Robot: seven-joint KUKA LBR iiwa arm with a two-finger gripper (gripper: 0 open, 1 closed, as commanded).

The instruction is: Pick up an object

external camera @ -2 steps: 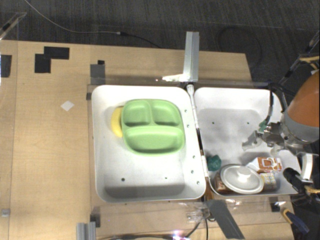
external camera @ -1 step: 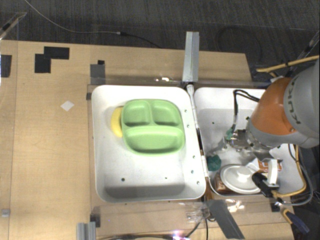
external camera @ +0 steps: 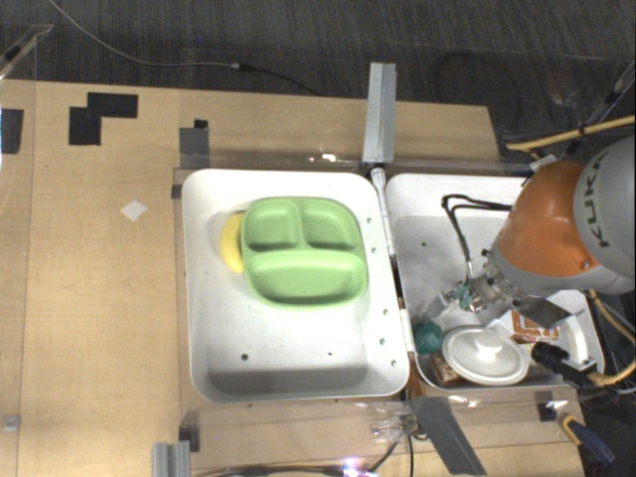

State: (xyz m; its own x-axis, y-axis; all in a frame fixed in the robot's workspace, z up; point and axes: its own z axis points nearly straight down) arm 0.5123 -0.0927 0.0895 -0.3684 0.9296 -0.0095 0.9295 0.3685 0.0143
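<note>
1. The arm (external camera: 556, 232) reaches in from the right, gripper (external camera: 467, 296) low in the right bin (external camera: 427, 217), just above the white lid (external camera: 485, 354) and teal piece (external camera: 428, 339).
2. Jaws: cannot tell whether wide or narrow; nothing visibly held.
3. Likely the approach step; next, settle onto one object and close.
4. Clutter crowds the lower right walls; the upper bin is open. The left bin (external camera: 288, 366) holds a green tray (external camera: 301, 249).

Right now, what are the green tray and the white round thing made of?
The green divided tray looks like matte plastic: even colour, soft moulded compartment edges. The white round lid or dish seems glossy, with a knob on top; it could be ceramic or hard plastic.
</note>
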